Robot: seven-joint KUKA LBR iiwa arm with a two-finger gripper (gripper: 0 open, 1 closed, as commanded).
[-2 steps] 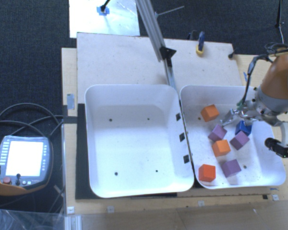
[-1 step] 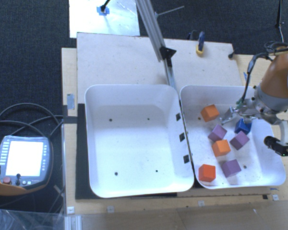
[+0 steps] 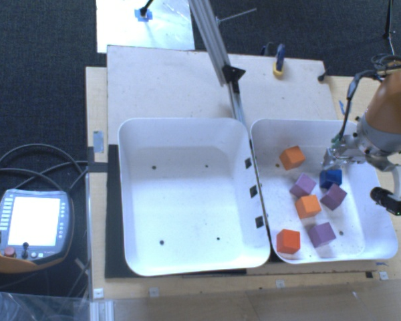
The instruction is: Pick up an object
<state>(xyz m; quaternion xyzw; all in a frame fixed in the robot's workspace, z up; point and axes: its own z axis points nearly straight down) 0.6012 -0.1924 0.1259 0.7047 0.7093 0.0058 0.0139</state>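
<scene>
Nearest the camera, a teach pendant [image 3: 30,229] lies at the bench's left, its cable looped behind it. Two white bins sit side by side; the left bin [image 3: 130,179] holds no blocks. The right bin [image 3: 381,246] contains three orange blocks, three purple blocks and one blue block [image 3: 331,178]. The gripper [image 3: 333,160] hangs just above the blue block, near touching it. Whether its fingers are parted or closed cannot be told; no object is seen gripped.

arm [image 3: 391,109] — cut off at right edge | blue cube [image 3: 331,177] — partly hidden under gripper [image 3: 334,158]
</scene>
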